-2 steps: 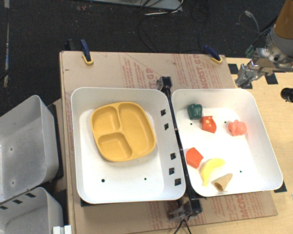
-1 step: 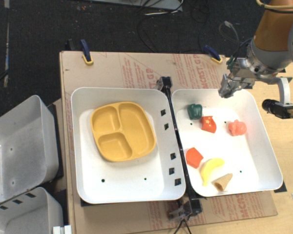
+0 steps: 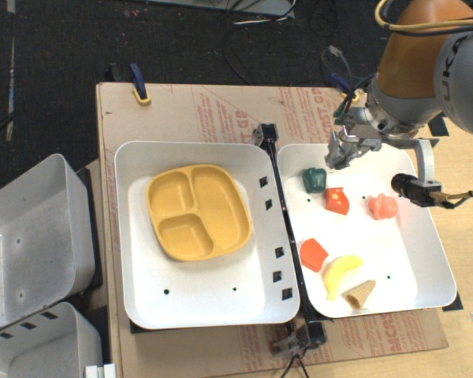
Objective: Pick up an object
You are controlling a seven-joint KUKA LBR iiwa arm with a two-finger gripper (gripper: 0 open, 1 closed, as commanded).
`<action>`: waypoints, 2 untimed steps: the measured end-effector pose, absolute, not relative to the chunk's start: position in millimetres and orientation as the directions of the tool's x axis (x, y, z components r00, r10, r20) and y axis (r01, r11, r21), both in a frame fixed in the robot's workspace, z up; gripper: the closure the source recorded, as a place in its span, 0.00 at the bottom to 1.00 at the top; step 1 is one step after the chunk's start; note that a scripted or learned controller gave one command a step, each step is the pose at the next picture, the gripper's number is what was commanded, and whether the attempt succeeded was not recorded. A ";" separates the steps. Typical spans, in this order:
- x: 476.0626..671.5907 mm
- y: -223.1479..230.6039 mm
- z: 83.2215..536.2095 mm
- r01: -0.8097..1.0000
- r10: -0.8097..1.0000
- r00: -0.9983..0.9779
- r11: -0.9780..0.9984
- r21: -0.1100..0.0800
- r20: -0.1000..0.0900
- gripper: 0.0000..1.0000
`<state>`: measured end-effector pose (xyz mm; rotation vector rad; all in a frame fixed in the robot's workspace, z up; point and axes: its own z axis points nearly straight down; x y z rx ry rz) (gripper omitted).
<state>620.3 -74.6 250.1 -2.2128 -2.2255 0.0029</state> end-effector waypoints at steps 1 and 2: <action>602.1 -29.3 237.1 1.000 1.000 -0.006 0.006 -0.004 0.001 1.00; 585.4 15.6 226.5 1.000 1.000 -0.006 0.006 -0.004 0.001 1.00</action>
